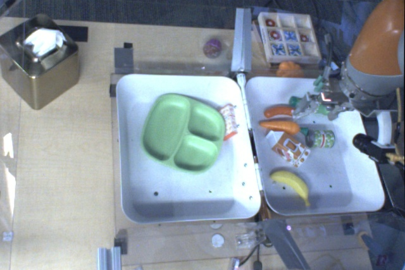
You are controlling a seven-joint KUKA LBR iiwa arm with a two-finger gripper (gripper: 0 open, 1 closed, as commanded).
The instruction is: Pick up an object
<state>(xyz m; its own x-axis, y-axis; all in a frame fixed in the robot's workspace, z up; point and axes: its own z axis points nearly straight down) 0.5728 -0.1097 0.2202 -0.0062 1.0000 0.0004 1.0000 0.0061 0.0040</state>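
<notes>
The arm (380,41) comes in at the upper right. Its claw (308,105) hangs over the right bin (364,190), and I cannot tell if it is wide or narrow. Just under it lie two carrots (281,119), a small can (321,138), a snack pack (290,150) and a banana (292,184). The left bin (133,186) holds a green plate (183,131).

a single fixed camera looks down at a slant on the table (76,155), from fairly high up. both white bins sit mid-frame, the left bin (136,193) toward 9 o'clock, the right bin (354,190) toward 3 o'clock, where the arm (380,41) enters.
</notes>
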